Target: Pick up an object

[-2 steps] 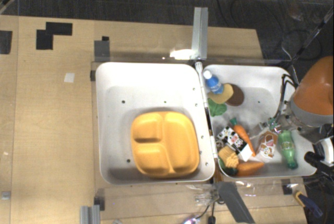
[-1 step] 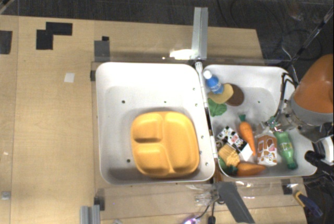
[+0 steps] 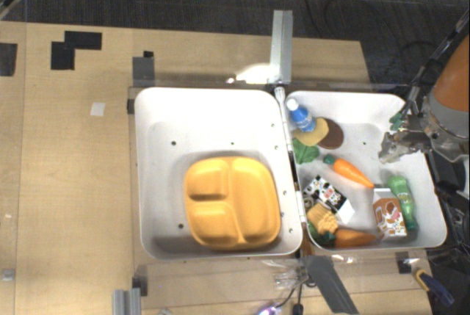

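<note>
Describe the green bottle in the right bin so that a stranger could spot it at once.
Start at the right bin, the crowded one of the two white bins. Go to its right side, below the tool that hangs over that edge. The green bottle lies there lengthwise beside a small red and white carton; it is the only plain green, glossy, elongated thing, while the blue-capped bottle sits far off at the top-left corner.

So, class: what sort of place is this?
Probably a robotics lab test bench: two shallow white bins on a wooden bench, a grey robot arm, and small plastic toy food like an orange carrot.
</note>
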Action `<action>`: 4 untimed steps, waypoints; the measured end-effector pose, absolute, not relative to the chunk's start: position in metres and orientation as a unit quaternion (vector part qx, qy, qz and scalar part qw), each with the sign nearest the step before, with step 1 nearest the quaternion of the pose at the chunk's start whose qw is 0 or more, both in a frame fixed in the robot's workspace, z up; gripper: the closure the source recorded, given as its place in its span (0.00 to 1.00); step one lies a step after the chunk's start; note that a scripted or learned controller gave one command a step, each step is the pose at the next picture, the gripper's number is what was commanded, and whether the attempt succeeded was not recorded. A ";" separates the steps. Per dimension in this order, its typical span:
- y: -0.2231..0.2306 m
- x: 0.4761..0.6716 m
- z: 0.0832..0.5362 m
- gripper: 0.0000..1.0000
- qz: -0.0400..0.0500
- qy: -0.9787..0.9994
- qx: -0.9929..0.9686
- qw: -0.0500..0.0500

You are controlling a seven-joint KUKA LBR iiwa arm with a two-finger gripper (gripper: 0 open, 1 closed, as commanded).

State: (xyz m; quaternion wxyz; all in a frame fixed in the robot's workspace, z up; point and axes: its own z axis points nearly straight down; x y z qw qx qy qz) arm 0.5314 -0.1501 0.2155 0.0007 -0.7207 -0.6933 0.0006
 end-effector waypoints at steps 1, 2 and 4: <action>-0.135 0.589 0.197 1.00 0.002 -0.668 -0.744 0.001; -0.146 0.623 0.158 1.00 0.000 -0.803 -0.596 0.001; -0.110 0.586 0.089 0.00 -0.003 -0.806 -0.591 -0.005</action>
